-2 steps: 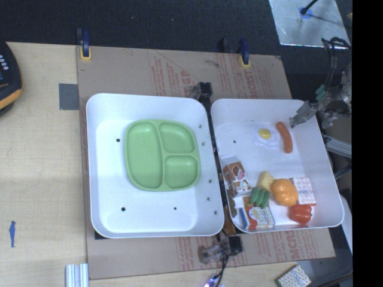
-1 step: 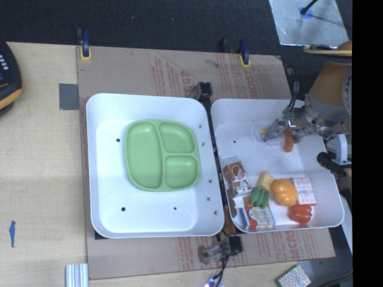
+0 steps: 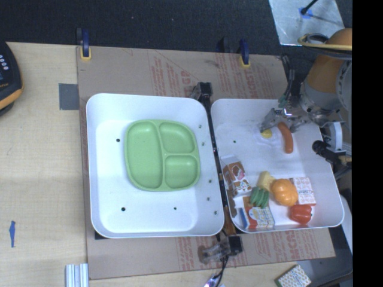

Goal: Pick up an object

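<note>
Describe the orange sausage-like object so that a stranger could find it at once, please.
Look in the right bin, at its far end beside the gripper. The sausage lies alone on bare white floor, long and thin, while the other items crowd the near end.

Left shallow white plastic bin (image 3: 108, 160) contains a pale green three-compartment plate (image 3: 161, 155). Right shallow white plastic bin (image 3: 242, 124) contains an orange-red toy sausage (image 3: 287, 140), a round orange toy fruit (image 3: 283, 191), a glossy red toy pepper (image 3: 301, 214), a dark green toy vegetable (image 3: 259, 197), and a brown-and-white printed carton (image 3: 237, 179). Brown cardboard sheet (image 3: 149, 70) bears faded red lettering. Blue clamps (image 3: 84, 41) on its far edge.
</note>
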Controlling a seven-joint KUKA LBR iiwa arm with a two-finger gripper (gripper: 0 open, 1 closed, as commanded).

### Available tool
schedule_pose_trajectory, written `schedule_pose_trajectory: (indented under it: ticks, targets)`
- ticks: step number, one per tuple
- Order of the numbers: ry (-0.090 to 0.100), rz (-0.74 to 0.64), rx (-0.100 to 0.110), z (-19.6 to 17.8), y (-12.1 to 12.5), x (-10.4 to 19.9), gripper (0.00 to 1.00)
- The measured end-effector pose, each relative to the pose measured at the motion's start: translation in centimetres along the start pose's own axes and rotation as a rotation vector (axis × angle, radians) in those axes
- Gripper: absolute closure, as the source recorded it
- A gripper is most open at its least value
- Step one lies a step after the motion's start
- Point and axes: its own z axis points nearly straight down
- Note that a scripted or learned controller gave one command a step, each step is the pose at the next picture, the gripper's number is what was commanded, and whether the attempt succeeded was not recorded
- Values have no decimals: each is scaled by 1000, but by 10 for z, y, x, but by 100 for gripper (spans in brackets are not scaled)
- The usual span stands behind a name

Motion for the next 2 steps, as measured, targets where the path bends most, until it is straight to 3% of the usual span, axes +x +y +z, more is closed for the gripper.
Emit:
schedule_pose_trajectory:
  ticks: [1, 2]
  targets:
    - [-2, -3, 2, -11, -1, -1, 100]
    - [-2, -5, 3, -11, -1, -1, 0]
